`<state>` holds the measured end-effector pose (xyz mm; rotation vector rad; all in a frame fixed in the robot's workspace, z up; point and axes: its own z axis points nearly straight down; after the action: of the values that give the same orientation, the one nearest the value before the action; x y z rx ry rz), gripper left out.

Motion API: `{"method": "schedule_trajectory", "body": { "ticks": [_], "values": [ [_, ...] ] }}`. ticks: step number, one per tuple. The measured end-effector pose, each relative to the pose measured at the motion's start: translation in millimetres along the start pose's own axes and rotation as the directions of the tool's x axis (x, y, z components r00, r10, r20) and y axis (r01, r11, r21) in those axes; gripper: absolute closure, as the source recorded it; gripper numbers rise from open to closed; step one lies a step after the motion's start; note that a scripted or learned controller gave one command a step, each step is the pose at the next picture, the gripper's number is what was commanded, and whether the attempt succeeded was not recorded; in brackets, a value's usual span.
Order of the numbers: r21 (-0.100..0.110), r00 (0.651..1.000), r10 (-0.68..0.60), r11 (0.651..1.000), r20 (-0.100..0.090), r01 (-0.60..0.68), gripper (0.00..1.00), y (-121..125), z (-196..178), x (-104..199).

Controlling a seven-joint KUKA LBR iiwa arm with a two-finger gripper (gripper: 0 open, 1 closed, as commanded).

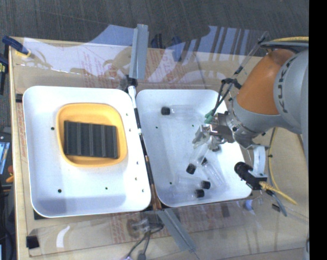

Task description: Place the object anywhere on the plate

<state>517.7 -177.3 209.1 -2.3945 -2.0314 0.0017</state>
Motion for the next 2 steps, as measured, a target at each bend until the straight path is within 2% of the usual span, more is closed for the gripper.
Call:
{"method": "schedule_trajectory", "body": {
  "ticks": [1, 2],
  "values": [
    [0.0, 0.981, -0.194, 0.981, 0.0, 0.194, 1.0, 42, -81, 63],
    [0.003, 0.867, -0.499, 0.867, -0.001, 0.499, 1.0, 69, -29, 101]
  ]
}}
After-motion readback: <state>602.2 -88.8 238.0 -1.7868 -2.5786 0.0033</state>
